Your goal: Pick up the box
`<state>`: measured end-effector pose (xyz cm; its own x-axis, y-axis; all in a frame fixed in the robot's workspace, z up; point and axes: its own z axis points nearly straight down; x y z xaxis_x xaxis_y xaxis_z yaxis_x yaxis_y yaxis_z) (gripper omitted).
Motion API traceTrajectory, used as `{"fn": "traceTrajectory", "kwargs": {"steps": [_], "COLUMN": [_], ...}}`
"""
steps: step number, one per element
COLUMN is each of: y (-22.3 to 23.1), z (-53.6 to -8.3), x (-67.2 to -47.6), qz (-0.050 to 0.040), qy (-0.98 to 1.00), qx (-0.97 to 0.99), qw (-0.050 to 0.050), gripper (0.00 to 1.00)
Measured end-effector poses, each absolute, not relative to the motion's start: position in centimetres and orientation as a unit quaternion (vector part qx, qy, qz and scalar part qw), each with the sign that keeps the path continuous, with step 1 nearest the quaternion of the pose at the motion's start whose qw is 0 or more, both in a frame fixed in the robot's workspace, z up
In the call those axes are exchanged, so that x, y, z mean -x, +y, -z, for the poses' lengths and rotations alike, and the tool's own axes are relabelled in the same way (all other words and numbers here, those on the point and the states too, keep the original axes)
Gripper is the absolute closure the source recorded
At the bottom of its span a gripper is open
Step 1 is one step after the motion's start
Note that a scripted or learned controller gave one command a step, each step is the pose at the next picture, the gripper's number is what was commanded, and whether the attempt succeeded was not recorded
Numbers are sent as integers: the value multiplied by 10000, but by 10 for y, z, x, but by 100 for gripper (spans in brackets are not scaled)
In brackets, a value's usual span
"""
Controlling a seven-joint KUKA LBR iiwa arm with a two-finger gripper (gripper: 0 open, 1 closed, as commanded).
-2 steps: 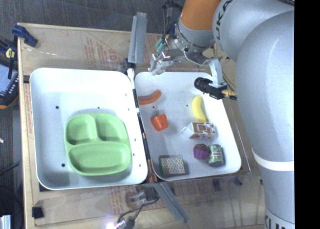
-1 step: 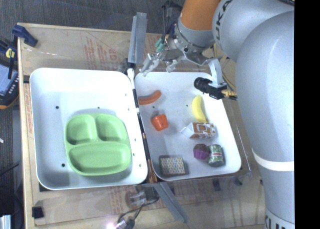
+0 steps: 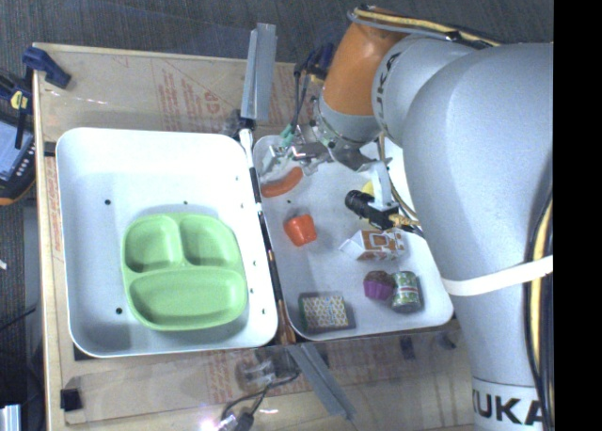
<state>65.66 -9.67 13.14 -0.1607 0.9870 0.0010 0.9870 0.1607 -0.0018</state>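
Pickup not yet made, judging by the bins: speckled box (image 3: 326,311) flat on the floor of the right bin (image 3: 433,311), at its near edge, well apart from the gripper (image 3: 287,158) and touched by nothing. Gripper low over the far left corner of that same bin, just above a flat orange-red piece (image 3: 280,183); apart or together, impossible to tell from here, and nothing visibly held. Left to do, most likely: cross the bin toward the near edge, come down over the box, close on it, lift. Now the containers, left to right. Left bin (image 3: 71,151): one green divided plate (image 3: 183,269) with three compartments, resting toward the near side. Right bin: the orange-red piece at the far left corner under the gripper; a small orange cup (image 3: 301,229) a little nearer, standing apart; the speckled box at the near edge, left of centre; a white-and-brown carton (image 3: 379,245) lying tilted toward the middle right, also box-like and possibly the intended target instead; nearer than it a purple cup (image 3: 377,285) and, just beside that on the right, a small dark can (image 3: 406,291), the two seemingly touching.
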Motion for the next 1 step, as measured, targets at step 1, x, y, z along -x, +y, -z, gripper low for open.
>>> {"fn": "traceTrajectory", "kwargs": {"steps": [1], "y": [-123], "z": [-114], "x": [-638], "qz": [-5], "qy": [-8697], "qx": [4935], "qw": [10], "gripper": [0]}}
